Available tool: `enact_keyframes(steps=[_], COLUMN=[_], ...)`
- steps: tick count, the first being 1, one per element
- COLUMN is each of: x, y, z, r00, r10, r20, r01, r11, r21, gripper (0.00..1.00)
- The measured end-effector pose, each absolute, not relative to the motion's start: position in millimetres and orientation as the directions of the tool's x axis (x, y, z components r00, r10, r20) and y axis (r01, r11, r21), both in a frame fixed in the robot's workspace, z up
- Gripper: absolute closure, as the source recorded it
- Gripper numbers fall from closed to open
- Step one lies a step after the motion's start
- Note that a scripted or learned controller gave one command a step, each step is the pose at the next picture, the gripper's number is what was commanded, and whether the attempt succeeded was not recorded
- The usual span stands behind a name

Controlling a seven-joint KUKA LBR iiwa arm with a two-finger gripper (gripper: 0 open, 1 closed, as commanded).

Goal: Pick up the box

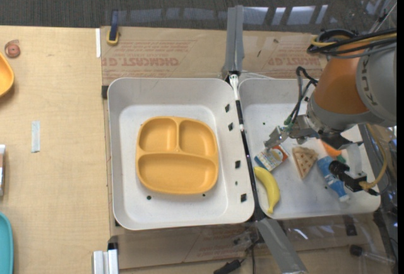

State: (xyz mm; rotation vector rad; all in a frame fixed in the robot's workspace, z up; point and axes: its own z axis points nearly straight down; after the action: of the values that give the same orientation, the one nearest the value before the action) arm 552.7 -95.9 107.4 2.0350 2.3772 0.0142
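A small box (272, 158) with colourful printing lies flat and askew on the right bin's (297, 194) floor, near its left wall

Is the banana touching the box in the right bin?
Touching, it appears. In the camera view the banana's upper end meets the lower corner of the box, with no white bin floor visible between them.

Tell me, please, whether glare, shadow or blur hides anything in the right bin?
Camera view: light is even, no strong glare on the right bin; the arm throws a soft shadow near the claw; the small box, banana and sandwich piece look slightly soft.
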Motion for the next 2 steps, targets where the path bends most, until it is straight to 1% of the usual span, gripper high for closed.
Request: enact_keyframes(steps=[1,2], x=[533.0,552.0], y=[-98.1,-99.2], z=[98.1,97.3], r00=[-0.142,-0.119], r10=[0.99,0.993], r20=[-0.002,-0.001], r01=[0.99,0.993], r11=[0.142,0.119], r21=[0.015,0.008], gripper=[0.0,0.0])
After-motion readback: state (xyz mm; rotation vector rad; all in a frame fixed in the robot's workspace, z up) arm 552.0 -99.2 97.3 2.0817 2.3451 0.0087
